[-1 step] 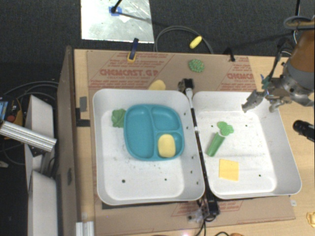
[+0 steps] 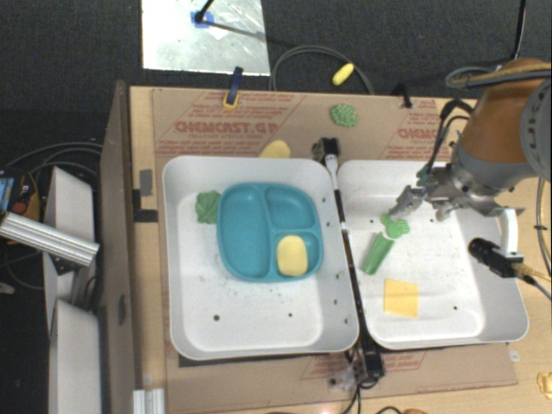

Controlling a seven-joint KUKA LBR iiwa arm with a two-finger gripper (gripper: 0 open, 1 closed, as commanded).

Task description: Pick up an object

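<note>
The arm [image 2: 504,132] reached in from the right side and its upper part was cut off by the edge of the view. Its hand [image 2: 412,201] hung over the right bin [image 2: 483,317], near the bin's left wall, and one thin finger [image 2: 404,203] pointed down toward a small green piece [image 2: 396,228]. Whether the hand was released or clenched could not be told, because the other finger was hard to make out. Nothing was seen between the fingers. Just below the green piece lay a green cylinder [image 2: 377,254], tilted, and the two seemed to touch. A yellow square [image 2: 400,298] lay flat nearer the front of this bin. In the left bin [image 2: 259,330] stood a teal divided plate [image 2: 254,235] with a yellow object [image 2: 292,254] in its lower right compartment, and a green leafy thing [image 2: 208,206] was beside the plate's left rim.
</note>
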